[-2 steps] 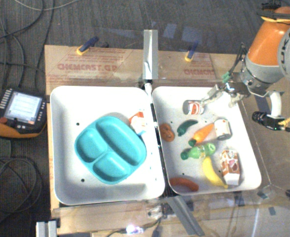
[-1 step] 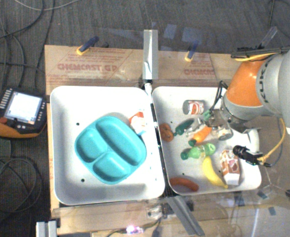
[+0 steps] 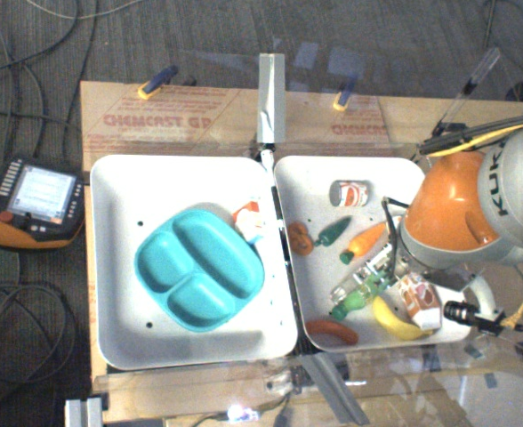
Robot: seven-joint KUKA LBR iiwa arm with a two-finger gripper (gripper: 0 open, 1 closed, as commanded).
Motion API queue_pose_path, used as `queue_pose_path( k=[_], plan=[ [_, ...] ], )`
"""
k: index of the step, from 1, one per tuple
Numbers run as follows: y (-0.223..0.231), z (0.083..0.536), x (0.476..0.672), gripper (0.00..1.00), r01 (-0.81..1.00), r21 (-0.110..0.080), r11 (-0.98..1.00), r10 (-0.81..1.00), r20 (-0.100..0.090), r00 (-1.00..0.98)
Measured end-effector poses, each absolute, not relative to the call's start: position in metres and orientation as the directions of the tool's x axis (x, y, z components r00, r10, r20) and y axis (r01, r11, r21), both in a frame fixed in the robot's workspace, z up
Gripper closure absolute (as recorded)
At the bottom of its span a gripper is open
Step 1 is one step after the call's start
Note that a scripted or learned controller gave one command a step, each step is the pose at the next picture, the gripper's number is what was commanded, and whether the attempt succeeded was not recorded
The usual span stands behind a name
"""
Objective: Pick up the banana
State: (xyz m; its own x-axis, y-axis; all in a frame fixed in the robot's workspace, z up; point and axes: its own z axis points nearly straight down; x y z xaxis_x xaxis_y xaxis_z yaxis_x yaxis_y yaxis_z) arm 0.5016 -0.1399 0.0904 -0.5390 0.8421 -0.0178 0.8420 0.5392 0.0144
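Note:
The yellow banana (image 3: 393,320) lies near the front edge of the right bin (image 3: 319,185), curved, between a green bottle (image 3: 350,303) on its left and a small red-and-white carton (image 3: 420,299) on its right. My gripper (image 3: 364,281) hangs low in the right bin, just up and left of the banana and over the green bottle's top end. The metal gripper parts hide part of the bottle. The banana rests on the bin floor, apart from the gripper.
The right bin also holds a small can (image 3: 350,193), a carrot (image 3: 366,240), a green pepper (image 3: 333,231), a brown piece (image 3: 300,238) and a sausage (image 3: 331,331). The left bin (image 3: 119,327) holds a teal divided plate (image 3: 200,268) and a small orange-white item (image 3: 249,221).

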Motion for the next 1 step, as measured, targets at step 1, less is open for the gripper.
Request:
queue_pose_path(
  k=[1],
  plan=[
    [-0.0919, 0.1814, 0.5090, 0.00, 0.824, -0.002, 0.566, 0.824, 0.002, -0.566]
  ],
)
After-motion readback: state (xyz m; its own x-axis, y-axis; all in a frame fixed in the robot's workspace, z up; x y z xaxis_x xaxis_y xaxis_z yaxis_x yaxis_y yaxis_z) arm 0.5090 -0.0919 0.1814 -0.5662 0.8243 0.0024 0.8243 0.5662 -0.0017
